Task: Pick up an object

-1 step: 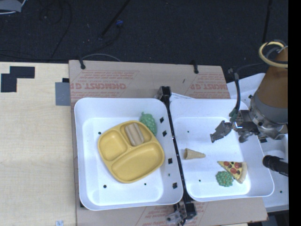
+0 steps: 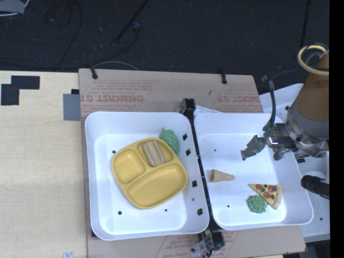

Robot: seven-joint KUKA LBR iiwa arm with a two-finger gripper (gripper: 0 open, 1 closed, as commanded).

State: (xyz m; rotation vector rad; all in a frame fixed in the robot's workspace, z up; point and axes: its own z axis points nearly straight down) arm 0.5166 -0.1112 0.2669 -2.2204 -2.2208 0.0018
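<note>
While the grey arm (image 2: 314, 104) reaches in from the right over the right bin (image 2: 236, 144), its gripper (image 2: 264, 147) hangs above that bin's upper right part with the jaws spread open and nothing between them. Below it on the bin floor lie three small things, all apart from the gripper: a tan cone (image 2: 221, 176) near the divider, a flat pizza slice (image 2: 267, 193) with red and green dots toward the lower right, and a knobbly green broccoli piece (image 2: 256, 204) touching the slice's lower left edge. In the left bin (image 2: 102, 165) a smooth yellow divided tray (image 2: 150, 173) sits tilted, with a brownish bread-like piece (image 2: 155, 153) in its upper compartment and a bumpy bunch of green grapes (image 2: 170, 139) just beside its upper right rim. Both bins are shallow, glossy white, with rounded corners, and rest on a brown cardboard sheet (image 2: 161, 93) printed in red, laid on a pale wood-grain surface (image 2: 37, 160). Behind, the floor (image 2: 177, 26) is dark, with loose cables across it.
</note>
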